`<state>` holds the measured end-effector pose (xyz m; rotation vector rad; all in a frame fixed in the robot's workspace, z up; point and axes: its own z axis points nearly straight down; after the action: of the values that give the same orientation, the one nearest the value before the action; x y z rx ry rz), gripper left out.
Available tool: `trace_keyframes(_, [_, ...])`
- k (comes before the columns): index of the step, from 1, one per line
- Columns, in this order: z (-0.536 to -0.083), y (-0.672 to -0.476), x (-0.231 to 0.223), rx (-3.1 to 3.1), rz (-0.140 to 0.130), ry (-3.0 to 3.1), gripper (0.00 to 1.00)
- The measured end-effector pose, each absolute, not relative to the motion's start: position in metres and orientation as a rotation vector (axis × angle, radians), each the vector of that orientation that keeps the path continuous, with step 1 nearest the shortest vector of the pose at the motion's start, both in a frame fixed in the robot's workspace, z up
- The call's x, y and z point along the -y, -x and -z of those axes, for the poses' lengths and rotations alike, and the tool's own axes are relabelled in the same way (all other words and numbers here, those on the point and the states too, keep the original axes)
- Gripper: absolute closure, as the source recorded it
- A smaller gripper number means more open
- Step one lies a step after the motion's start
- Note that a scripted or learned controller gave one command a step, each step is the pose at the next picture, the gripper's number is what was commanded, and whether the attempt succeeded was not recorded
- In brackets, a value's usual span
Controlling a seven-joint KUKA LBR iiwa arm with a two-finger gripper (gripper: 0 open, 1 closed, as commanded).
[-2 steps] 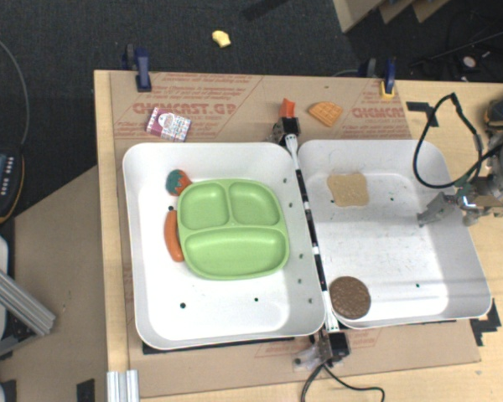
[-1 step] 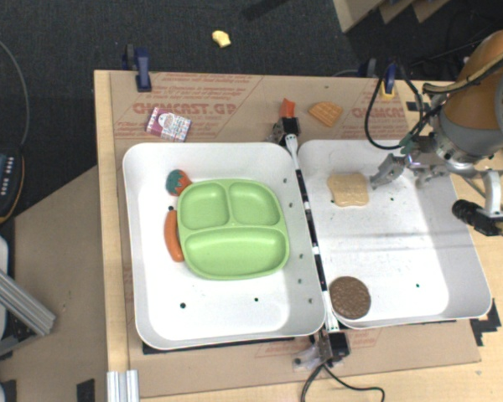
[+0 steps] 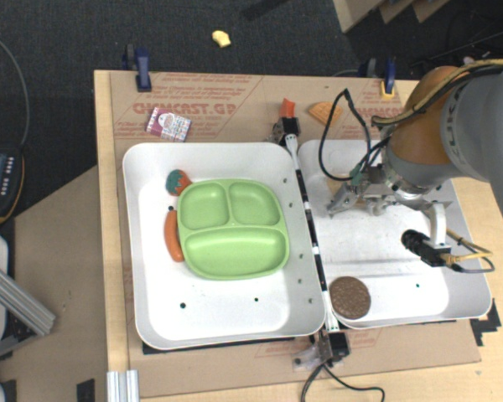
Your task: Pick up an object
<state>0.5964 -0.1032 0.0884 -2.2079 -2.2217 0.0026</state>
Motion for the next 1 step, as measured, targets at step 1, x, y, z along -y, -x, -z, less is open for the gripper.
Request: trace_keyframes(1, [-0.0866, -0.6448, 0.1417, 2.226, 0.004, 2.223, 0.00])
